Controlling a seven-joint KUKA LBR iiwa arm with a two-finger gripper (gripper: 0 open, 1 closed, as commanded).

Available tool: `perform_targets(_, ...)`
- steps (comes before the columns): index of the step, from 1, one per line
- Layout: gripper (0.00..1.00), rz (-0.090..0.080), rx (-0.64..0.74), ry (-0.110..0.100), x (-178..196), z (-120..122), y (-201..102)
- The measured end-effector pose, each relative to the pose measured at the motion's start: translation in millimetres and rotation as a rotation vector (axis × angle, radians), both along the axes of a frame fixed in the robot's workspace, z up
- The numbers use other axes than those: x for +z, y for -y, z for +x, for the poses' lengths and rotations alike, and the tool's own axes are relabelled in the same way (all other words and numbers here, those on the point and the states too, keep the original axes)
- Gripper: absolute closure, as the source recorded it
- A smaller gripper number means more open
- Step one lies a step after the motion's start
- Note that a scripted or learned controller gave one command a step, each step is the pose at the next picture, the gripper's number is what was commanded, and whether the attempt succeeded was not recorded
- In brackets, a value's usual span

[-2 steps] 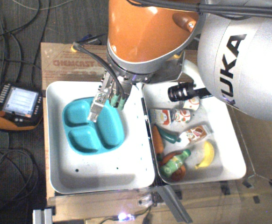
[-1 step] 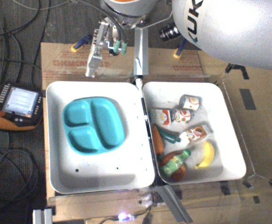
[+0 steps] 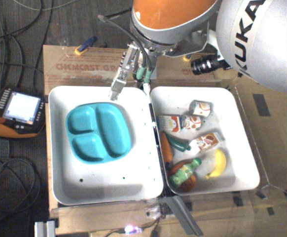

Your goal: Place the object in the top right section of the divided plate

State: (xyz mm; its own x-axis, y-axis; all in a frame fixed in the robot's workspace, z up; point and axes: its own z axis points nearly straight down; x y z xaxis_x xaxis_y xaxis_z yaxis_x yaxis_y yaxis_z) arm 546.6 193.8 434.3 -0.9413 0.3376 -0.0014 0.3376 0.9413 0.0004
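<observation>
Jaws hang over the far rim of the left bin (image 3: 54, 147), and from this slant I cannot tell whether they stand apart or together; nothing shows between them. Gripper (image 3: 118, 87) sits at about twelve o'clock from the divided plate (image 3: 100, 132), just beyond the plate's upper edge.

No object lies on the plate, so the thing to be placed is, by my judgement, still among the clutter in the right bin (image 3: 242, 132). That clutter lies toward four o'clock from the gripper: small cartons (image 3: 201, 108), a carrot (image 3: 166, 149) with its long axis running twelve to six, a green bottle (image 3: 186, 169) and a banana (image 3: 218, 164).

Between gripper and clutter stand the two adjoining bin walls, which the arm would need to clear. Items there touch or overlap, so picking one cleanly looks awkward.
</observation>
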Motion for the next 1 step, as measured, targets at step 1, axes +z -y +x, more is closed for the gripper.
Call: perform_targets(1, 1.00, 0.000, -0.027, -0.004, -236.7, -24.3, -26.8)
